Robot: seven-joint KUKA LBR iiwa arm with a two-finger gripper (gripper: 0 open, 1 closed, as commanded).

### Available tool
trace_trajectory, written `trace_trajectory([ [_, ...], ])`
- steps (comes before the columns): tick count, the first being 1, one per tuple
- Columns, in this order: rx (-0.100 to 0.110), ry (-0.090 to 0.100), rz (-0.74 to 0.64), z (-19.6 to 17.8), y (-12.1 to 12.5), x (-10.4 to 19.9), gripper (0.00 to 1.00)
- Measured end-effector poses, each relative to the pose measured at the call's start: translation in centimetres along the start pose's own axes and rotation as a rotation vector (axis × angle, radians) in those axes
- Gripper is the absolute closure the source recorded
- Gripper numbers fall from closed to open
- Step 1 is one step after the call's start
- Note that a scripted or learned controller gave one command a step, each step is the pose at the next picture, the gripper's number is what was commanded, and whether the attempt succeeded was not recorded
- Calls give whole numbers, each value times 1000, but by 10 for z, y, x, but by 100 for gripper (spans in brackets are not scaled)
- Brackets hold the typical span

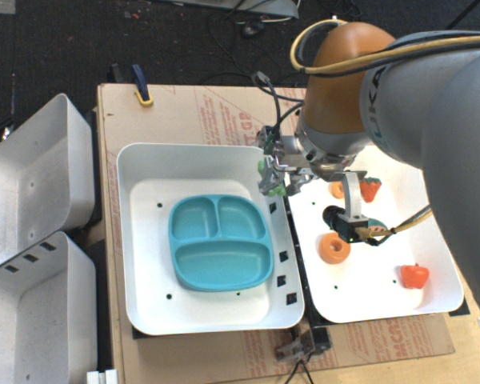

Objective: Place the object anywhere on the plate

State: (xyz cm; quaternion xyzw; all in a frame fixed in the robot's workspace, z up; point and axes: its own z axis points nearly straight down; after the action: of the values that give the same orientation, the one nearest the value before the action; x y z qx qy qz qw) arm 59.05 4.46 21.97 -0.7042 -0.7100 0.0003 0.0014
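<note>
Right bin [384, 302], near side: a red piece [414, 276] and an orange ring [334, 248] are lying well apart on its floor.
Plate [221, 242]: sitting flat in the left bin [136, 238].
Gripper [277, 174]: hanging over the wall between the bins; how far open, cannot tell.
Object: a small green thing [278, 188] is showing at the gripper's tip, probably the object; whether it is gripped, cannot tell.
Relation: the plate is lying near, to the view's left of the gripper and toward the viewer; judged, a short carry that way.

L bin [140, 238] & R bin [384, 298] side by side on cardboard worktop [200, 114]; clamp [142, 88] at back-L corner; spare tubs [40, 166] further L.
</note>
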Motion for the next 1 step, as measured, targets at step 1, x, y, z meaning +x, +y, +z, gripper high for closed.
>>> trace_trajectory([
  [1,-2,-1,0,-8,-12,58,100],
])
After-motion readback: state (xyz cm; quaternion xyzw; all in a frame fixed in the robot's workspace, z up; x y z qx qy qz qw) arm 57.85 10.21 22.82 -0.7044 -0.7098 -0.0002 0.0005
